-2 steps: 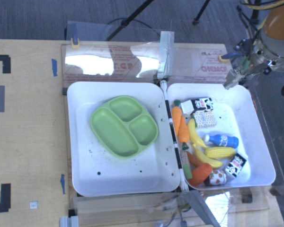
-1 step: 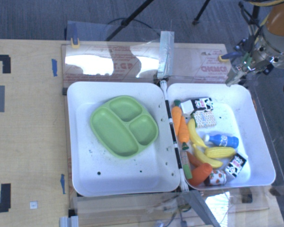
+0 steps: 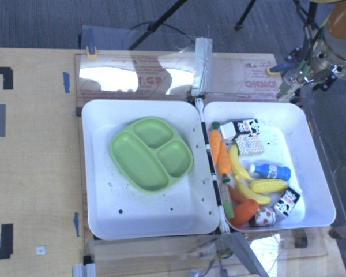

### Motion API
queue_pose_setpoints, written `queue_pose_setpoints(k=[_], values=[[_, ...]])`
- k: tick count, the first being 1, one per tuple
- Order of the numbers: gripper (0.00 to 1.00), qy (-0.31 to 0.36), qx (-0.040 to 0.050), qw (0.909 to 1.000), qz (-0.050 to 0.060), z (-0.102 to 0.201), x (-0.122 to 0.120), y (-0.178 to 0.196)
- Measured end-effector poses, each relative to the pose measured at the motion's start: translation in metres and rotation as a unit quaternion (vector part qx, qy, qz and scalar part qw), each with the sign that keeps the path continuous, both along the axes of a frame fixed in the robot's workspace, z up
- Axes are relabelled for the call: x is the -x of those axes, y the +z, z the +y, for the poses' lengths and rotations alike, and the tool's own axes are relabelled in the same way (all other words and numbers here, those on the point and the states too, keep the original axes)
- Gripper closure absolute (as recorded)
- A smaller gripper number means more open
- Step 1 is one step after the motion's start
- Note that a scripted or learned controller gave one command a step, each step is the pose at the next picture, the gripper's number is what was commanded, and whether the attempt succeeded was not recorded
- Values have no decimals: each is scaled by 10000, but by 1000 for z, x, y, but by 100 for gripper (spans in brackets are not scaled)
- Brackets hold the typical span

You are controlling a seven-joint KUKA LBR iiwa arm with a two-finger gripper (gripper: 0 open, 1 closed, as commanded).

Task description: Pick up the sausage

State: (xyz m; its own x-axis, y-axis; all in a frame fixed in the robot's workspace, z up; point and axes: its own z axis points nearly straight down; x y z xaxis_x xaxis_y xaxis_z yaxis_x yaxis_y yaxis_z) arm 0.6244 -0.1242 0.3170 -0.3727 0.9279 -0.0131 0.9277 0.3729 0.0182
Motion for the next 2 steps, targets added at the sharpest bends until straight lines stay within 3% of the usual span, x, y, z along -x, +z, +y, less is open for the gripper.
queue_pose_setpoints(k=[1,2], values=[[100,724,-9,9973,88,8,-43,97],[100,668,-18,9977,99,88,-29,-2]])
